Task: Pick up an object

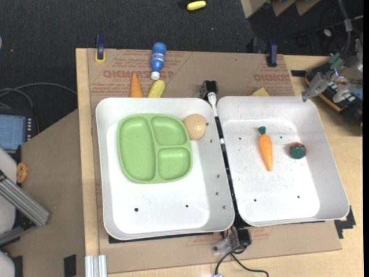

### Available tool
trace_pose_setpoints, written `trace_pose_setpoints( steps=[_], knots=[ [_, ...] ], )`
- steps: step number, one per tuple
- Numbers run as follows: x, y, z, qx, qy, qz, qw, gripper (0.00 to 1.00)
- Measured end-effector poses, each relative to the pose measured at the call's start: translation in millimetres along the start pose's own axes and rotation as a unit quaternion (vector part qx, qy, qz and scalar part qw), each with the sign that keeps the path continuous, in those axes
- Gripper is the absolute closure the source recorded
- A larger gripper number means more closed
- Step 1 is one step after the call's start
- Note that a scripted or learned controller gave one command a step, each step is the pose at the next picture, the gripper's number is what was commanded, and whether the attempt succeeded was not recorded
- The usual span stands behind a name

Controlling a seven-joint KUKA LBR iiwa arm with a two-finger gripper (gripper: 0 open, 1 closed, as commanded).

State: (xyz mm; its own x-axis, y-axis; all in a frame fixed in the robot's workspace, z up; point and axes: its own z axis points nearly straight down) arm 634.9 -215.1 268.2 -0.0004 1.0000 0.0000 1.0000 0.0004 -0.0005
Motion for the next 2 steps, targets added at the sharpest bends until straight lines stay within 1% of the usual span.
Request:
trace_pose_setpoints(
  steps=[1, 2],
  knots=[
    [26, 16, 107, 0.004, 0.002, -0.001, 1.0, 0.0],
    [77, 8, 189, 0.005, 0.002, -0.002, 1.0, 0.0]
  ],
)
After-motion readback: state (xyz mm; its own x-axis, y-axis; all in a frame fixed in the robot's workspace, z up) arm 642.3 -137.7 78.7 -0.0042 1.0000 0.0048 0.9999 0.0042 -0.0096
